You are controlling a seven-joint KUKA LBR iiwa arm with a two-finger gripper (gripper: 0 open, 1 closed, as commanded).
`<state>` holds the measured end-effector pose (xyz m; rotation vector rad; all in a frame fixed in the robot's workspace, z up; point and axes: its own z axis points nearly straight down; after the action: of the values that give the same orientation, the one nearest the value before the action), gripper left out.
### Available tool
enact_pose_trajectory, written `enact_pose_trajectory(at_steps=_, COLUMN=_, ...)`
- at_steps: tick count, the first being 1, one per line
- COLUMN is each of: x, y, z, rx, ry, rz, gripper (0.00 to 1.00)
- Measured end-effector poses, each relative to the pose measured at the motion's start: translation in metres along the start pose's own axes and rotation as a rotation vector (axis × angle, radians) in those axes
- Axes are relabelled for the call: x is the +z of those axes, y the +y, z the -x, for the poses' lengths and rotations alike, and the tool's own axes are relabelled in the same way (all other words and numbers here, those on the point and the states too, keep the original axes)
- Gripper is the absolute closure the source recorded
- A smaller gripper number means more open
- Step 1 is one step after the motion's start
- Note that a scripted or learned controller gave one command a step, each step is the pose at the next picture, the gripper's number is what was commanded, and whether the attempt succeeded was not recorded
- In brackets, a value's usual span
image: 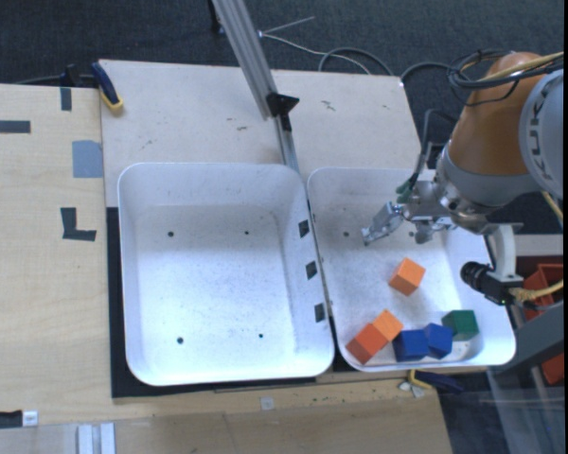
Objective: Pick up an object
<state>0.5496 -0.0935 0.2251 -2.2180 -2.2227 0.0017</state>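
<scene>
The gripper (381, 227) hangs over the upper middle of the right bin (346, 197), fingers pointing left and down, with nothing seen between them. An orange cube (407, 276) lies just below and to the right of it, apart from the fingers. Along the bin's near edge sit an orange-red block (364, 342), a smaller orange block (388, 325), two blue blocks (412, 344) (439, 339) and a green block (461, 323).
The left bin (218, 272) stands beside the right one, sharing a wall with black clips. A slanted metal rail (251, 55) runs down from the top toward the bins' junction. Cables lie on the bench behind the right bin.
</scene>
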Motion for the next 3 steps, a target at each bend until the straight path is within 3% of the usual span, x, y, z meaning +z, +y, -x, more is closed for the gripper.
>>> enact_pose_trajectory(at_steps=1, x=0.079, y=0.007, z=0.075, rx=0.007, ry=-0.003, rz=-0.007, gripper=0.0)
enact_pose_trajectory(at_steps=2, x=0.091, y=0.019, z=0.063, rx=0.0, ry=0.0, rz=-0.001, gripper=0.0)
enact_pose_trajectory(at_steps=3, x=0.133, y=-0.008, z=0.049, rx=0.001, ry=-0.004, rz=0.003, gripper=0.0)
